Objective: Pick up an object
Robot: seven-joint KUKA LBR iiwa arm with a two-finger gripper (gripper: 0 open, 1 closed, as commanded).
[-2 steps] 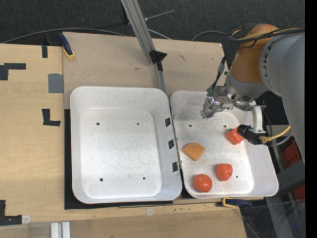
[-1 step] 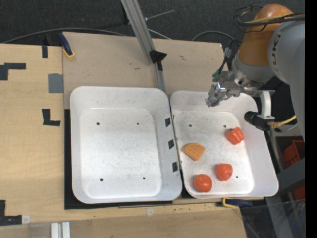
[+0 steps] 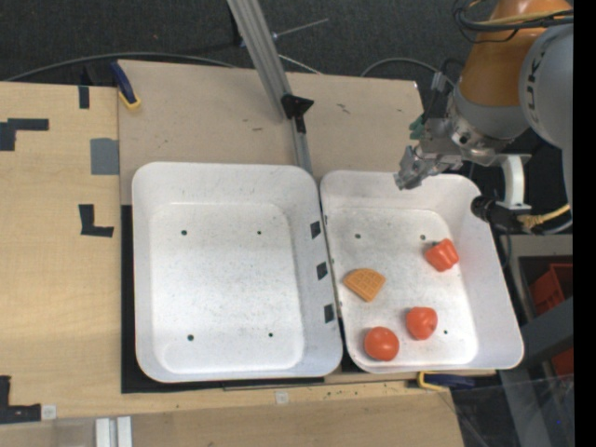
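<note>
I see tool [image 3: 410, 177] over right bin's [image 3: 494, 277] far rim, nothing visibly gripped. Right bin holds waffle piece [image 3: 364, 284], red pepper [image 3: 441, 254], two tomatoes [image 3: 421, 322] [image 3: 380, 344]. Left bin [image 3: 149, 250] alongside.

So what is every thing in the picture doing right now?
Gripper: up over the back edge of the right bin, nothing seen in it.
Red pepper: lying in the right bin, near its right side.
Orange waffle piece: lying flat in the right bin.
Tomato: resting at the front.
Small red fruit: resting beside the tomato.
</note>
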